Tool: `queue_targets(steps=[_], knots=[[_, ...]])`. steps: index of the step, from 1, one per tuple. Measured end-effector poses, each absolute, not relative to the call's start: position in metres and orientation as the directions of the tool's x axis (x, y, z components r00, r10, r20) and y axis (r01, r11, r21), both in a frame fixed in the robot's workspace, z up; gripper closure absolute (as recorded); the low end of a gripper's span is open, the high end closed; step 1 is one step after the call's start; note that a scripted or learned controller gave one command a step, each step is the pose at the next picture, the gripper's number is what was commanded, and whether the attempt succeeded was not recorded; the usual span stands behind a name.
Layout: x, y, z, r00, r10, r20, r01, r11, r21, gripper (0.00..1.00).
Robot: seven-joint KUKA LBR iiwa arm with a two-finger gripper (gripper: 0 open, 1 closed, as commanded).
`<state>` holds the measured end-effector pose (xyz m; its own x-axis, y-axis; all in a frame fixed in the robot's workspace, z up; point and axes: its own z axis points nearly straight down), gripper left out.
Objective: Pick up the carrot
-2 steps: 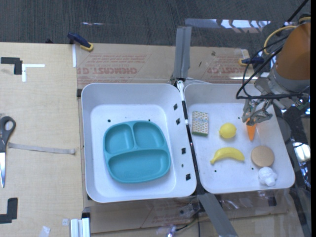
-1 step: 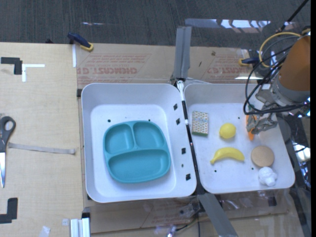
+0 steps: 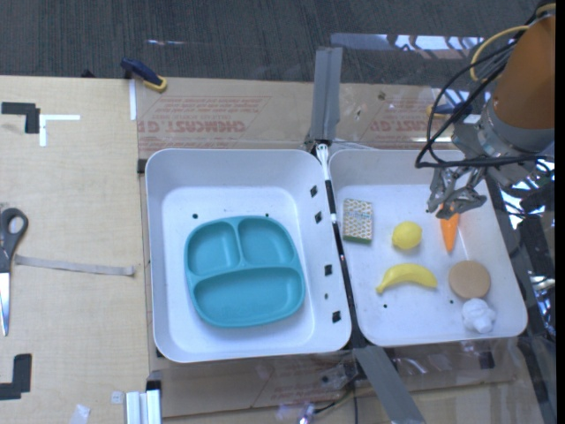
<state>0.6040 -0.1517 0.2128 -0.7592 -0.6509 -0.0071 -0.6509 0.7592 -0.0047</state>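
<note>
Light: bright, even, from overhead | Glare: sheen on the clear plastic sheet [image 3: 265, 117] behind the bins | Shadows: soft, faint | Focus: slightly soft, coarse throughout

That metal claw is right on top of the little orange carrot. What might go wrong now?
The gripper sits at the carrot's top end, so a grasp there might let it swing or slip out. The carrot lies near the right bin's wall, leaving little room. The lemon and round cookie lie close by and might get nudged.

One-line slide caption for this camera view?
Gripper poised at the top of the carrot in the right bin, beside a lemon and banana.
</note>
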Motion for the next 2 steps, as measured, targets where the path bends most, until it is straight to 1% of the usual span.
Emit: queue_targets(steps=[1,2], knots=[[0.52,-0.149,0.196,-0.76,-0.65,-0.004,-0.65,0.76,-0.002,1.0],[0.514,-0.165,0.165,0.02,-1.0,-0.004,-1.0,-0.02,-0.002,1.0]])
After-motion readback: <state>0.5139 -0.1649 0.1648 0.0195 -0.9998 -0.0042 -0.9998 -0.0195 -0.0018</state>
